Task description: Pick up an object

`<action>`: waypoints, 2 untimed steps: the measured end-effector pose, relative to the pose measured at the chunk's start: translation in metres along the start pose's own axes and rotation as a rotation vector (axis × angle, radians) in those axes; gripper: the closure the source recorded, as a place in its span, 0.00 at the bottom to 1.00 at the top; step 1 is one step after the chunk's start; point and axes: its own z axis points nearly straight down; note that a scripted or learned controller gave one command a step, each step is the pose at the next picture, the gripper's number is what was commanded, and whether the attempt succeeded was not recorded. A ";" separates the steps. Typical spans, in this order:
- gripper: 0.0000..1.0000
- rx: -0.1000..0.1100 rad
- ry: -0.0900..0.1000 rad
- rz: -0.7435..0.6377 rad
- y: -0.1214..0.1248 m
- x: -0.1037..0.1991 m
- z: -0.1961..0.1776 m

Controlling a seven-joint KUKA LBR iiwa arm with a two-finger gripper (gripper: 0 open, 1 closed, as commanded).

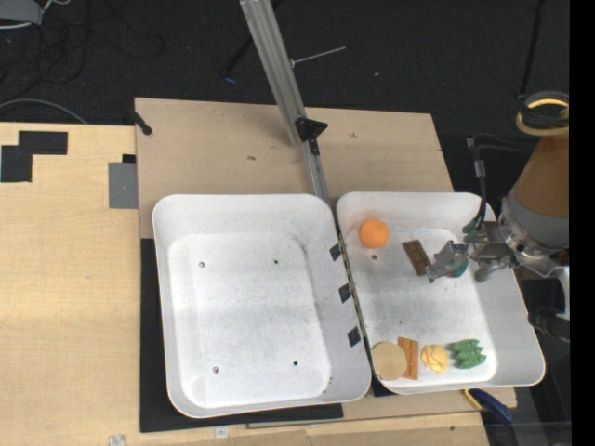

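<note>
The approach step is judged to be in hand: the gripper [449,261] is seen low over the right bin [521,360], reached in from the right, and nothing is seen between its fingers, so no object is taken as grasped. Whether it is released or clenched cannot be told, since the tips are too small and dark against the bin floor. Just beside it, on its left, a small brown block [416,256] lies tilted, and this is judged the likeliest target; whether the two touch cannot be made out. An orange ball [375,233] rests near the bin's inner wall, apart from the block. Along the near edge a row is formed by a tan round piece [389,360], an orange-brown slab [409,357], a yellow toy [433,358] and a green toy [468,353]. The next move is judged to call for centring over the block and closing squarely on it before lifting. The left bin [177,249] is not involved. No brand, label or legible writing is visible anywhere.
</note>
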 end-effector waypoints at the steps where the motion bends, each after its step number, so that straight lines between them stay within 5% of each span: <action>1: 0.00 -0.002 0.000 0.001 0.005 0.004 0.046; 2: 0.00 0.000 0.001 0.002 0.002 0.011 0.109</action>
